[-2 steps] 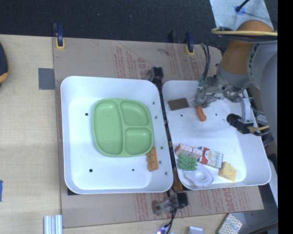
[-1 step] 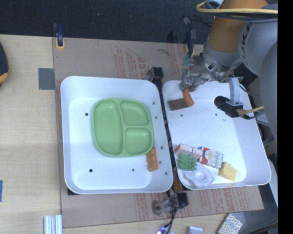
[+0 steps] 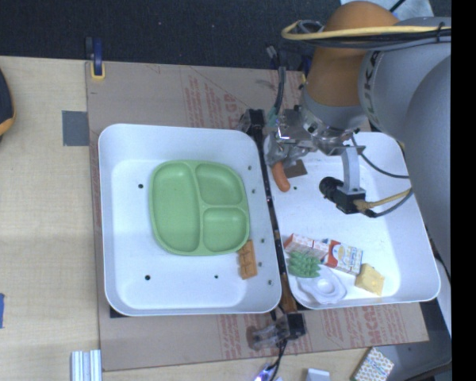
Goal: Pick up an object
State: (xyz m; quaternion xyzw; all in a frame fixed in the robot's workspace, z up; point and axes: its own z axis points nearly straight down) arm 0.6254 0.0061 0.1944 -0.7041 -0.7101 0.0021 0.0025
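The gripper (image 3: 289, 159) is down at the far-left corner of the right bin (image 3: 397, 236), hard against the wall it shares with the left bin (image 3: 119, 213), and directly beneath it lies a small orange carrot-like piece (image 3: 281, 179), the likeliest target. Whether that piece is between the fingertips or merely under them cannot be told from this angle, and whether the pincer is released or clenched cannot be told either (the metal parts blur together there). To do this step well, the grip should probably close across the piece's narrow width, square to its long axis and clear of the bin wall, then lift straight up so nothing drags on the rim. The arm (image 3: 381, 62) comes in from the right and folds steeply downward, its orange band (image 3: 341, 62) directly above the wrist, a black cable fitting (image 3: 341, 194) hanging beside it. Other candidates sit near the front of the right bin: a printed packet (image 3: 333, 252), a green toy (image 3: 304, 263), a yellow wedge (image 3: 371, 279). A green divided plate (image 3: 198, 206) fills the left bin.
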